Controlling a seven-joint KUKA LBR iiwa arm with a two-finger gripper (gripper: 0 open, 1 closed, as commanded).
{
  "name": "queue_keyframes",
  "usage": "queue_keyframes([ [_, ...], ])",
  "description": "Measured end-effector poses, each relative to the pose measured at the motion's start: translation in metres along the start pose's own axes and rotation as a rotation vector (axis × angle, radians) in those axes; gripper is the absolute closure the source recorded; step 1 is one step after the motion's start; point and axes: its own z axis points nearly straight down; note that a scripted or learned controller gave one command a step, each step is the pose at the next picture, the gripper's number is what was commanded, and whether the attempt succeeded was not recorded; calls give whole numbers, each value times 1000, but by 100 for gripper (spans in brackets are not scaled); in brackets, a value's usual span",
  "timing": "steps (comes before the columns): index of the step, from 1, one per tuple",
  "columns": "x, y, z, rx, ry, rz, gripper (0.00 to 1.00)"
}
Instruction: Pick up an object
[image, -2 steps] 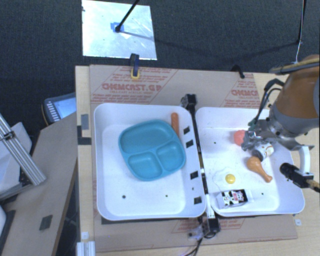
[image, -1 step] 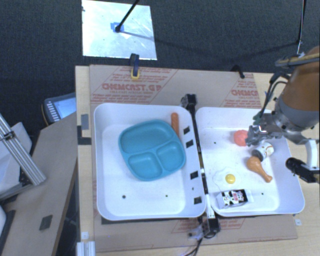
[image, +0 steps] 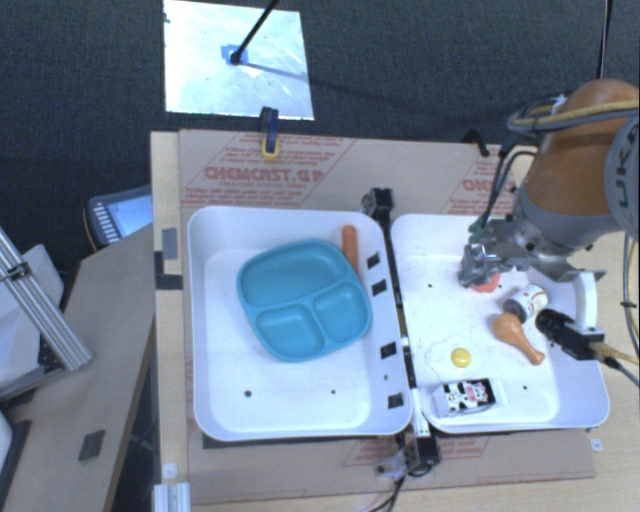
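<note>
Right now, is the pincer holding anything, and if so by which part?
It cannot be told. The pincer is low over an orange-red object in the right bin, covering most of it.

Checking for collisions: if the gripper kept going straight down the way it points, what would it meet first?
Probably the small red-orange object right under the gripper in the right bin; depth is unclear from this view.

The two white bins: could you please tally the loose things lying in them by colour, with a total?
Blue: 1, the divided plate in the left bin.
Orange: 3, the carrot-like stick, the drumstick, and a reddish-orange piece under the gripper.
White with yellow: 1, the fried egg.
Black and white: 1, the small card.
White: 1, the small cylinder.
Total: 7
</note>
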Motion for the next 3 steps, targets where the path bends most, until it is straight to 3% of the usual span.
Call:
queue_keyframes([
  [3, 164, 13, 17, 2, 2, -1, 100],
])
